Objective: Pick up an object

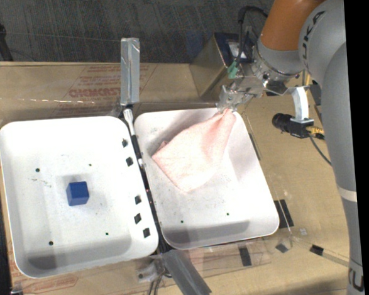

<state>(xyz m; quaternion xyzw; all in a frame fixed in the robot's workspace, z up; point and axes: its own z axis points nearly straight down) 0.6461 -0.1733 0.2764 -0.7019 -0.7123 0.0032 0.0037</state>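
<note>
Pink crumpled cloth (194, 152) is pinched by one corner in the two-finger gripper (227, 107), up at the far right corner of the right white bin (263, 195), the rest draping down onto the bin floor. Grey arm with the orange band (289, 16) leans in from the right. Left white bin (25, 205) holds a small blue cube (78, 193) near its middle.

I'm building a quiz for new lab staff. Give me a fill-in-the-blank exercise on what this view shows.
1. The small blue cube lies in the ____ shallow white bin.
2. The pale pink cloth hangs from the pincer by one ____.
3. The cloth's lower end rests in the ____ white bin.
4. The arm's band above the wrist is ____.

Missing words: left; corner; right; orange
</note>
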